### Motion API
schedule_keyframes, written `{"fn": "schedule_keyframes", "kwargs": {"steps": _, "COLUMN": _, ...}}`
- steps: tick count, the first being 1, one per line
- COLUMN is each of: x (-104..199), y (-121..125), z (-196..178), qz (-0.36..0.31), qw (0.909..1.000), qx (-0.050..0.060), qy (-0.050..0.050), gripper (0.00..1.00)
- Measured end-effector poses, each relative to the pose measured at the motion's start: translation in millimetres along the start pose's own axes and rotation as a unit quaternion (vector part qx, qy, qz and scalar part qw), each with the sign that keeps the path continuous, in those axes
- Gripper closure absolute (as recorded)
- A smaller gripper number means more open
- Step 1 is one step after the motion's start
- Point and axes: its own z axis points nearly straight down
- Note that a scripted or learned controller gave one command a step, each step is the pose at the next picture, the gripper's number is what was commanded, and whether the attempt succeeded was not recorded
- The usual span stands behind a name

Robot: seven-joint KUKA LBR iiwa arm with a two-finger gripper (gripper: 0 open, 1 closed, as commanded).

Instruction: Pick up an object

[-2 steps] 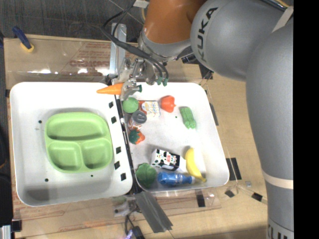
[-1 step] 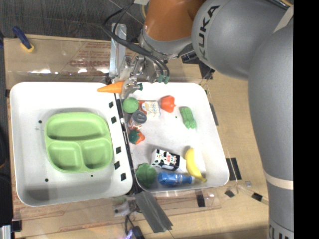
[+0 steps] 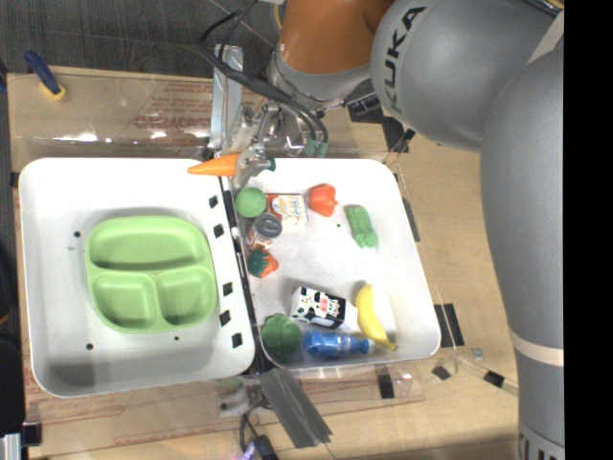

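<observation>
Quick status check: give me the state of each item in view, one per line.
gripper: over the far rim, a carrot at its tip; grasp unclear
carrot: lying across the far rim
green tray: flat in left bin
banana: lying in right bin
blue bottle: on its side

Open white floor in the middle of the right bin (image 3: 407, 257); crowded along its left wall and lower edge by toys. Left bin (image 3: 38, 257) mostly taken by green tray (image 3: 148, 274). Upper centre blocked by the arm (image 3: 383, 36), perhaps overhanging carrot (image 3: 213, 167).
</observation>
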Motion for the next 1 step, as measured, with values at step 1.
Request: {"fn": "schedule_keyframes", "kwargs": {"steps": 1, "x": 39.3, "y": 28.0, "z": 15.8, "qz": 0.245, "qw": 0.9696, "qx": 0.0, "qy": -0.001, "gripper": 1.0}}
